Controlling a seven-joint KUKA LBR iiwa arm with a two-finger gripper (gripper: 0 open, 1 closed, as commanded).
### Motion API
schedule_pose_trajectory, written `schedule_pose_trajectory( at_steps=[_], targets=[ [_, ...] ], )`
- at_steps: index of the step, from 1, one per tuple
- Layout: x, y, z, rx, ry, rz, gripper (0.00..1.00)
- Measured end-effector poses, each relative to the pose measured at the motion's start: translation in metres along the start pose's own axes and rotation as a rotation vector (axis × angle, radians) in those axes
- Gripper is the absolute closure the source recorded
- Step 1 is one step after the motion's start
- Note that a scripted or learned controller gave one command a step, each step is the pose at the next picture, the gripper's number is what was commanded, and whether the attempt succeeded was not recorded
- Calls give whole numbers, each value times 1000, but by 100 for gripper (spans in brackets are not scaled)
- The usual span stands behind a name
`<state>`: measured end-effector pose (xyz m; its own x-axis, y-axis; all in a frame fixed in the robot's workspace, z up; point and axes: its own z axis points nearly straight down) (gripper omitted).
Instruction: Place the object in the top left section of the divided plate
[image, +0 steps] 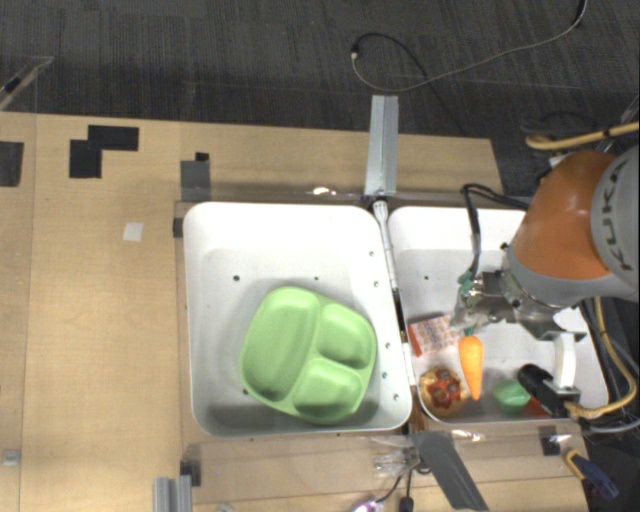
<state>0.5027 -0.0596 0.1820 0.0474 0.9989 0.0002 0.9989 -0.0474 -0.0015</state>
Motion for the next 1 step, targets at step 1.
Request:
schedule_pose_trajectory(
  at_steps=[1],
  targets=[
    [45,-16,0,0,0,-270,100]
  ],
)
